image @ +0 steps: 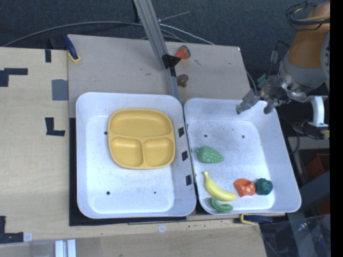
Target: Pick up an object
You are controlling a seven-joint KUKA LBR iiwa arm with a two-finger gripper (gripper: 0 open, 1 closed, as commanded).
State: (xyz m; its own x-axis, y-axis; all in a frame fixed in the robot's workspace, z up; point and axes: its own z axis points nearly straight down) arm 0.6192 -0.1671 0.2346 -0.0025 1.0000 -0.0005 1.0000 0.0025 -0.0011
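**Pincer open over the far rim, nothing picked yet**

My pincer (256, 104) sits at the upper right of the frame, over the top edge of the right bin (252, 130). Its two fingers are spread apart, one pointing down-left and one at the right, with nothing between them. My grey wrist and the orange band rise behind it toward the upper right corner, so I come in at a slant, not straight down.

Risks as I judge them:
- The fingers hang close to the bin's rim. A descent from here could strike the rim or the sloped wall, not an object.
- Every candidate lies well apart from me, toward the lower part of the right bin: the green bumpy piece (209, 155) near its left wall, then the banana (218, 189), a small green piece (222, 205) touching it, the red piece (244, 187) and the dark green round piece (263, 186) along the bottom edge.
- The bottom group is crowded; the red and dark green pieces touch, so a closing finger could wedge or push one away.
- The green bumpy piece stands alone and looks the safest target.

The left bin (88, 143) holds a yellow divided plate (142, 138).
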